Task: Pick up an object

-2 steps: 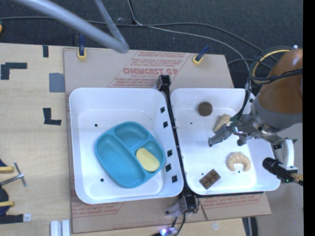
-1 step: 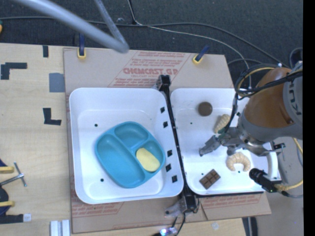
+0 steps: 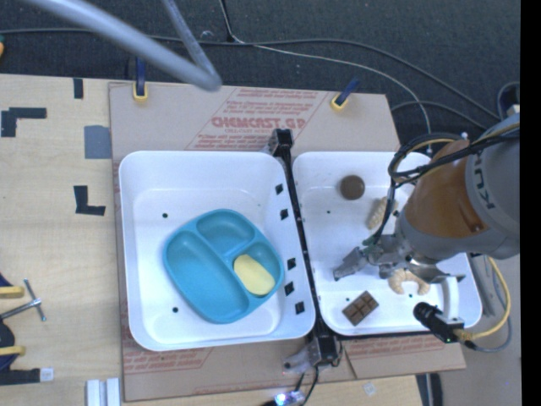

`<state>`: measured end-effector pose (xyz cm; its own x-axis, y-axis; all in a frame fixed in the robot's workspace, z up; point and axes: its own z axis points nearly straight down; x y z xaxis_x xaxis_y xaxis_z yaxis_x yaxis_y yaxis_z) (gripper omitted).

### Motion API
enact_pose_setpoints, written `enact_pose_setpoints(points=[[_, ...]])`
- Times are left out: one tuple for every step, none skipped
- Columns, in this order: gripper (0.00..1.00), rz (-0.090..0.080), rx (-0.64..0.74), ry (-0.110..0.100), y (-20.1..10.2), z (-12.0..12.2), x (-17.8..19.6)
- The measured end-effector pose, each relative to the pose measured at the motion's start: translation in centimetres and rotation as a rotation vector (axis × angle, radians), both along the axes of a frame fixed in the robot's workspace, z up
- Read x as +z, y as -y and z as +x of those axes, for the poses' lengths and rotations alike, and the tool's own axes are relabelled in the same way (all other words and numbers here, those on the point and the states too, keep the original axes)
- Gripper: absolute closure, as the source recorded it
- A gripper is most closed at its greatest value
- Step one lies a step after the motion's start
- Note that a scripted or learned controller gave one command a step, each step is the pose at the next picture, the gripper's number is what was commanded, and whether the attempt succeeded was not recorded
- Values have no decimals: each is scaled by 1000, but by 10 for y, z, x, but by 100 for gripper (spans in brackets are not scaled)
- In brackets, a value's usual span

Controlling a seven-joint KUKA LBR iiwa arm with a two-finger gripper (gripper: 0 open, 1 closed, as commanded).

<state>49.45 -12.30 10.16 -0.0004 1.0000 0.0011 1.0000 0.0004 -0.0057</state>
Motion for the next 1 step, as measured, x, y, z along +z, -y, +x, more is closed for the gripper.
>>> enact_pose_setpoints(points=[[100, 1, 1, 1, -1, 0, 12]])
